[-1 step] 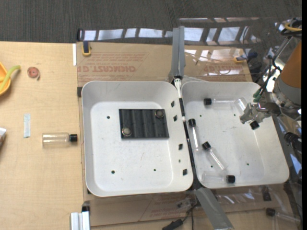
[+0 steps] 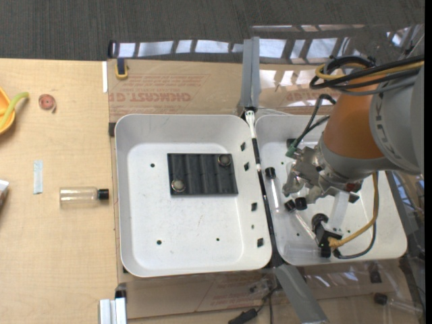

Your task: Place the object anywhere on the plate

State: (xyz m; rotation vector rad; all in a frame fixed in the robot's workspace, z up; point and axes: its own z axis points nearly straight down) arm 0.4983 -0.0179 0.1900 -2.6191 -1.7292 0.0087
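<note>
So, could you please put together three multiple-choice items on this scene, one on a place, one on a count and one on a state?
1. Where does the dark ribbed plate lie?
A. in the left bin
B. in the right bin
C. on the wooden bench

2. How many small round metal pieces rest on the plate?
A. none
B. two
C. five

3. How does the clear bottle on the wooden bench stand?
A. upright
B. on its side
C. upside down in a bin

Answers:
1 A, the plate sits inside the left bin.
2 B, one piece shows at its upper right, one at its lower left.
3 B, it lies flat, its black cap pointing toward the bins.
</note>
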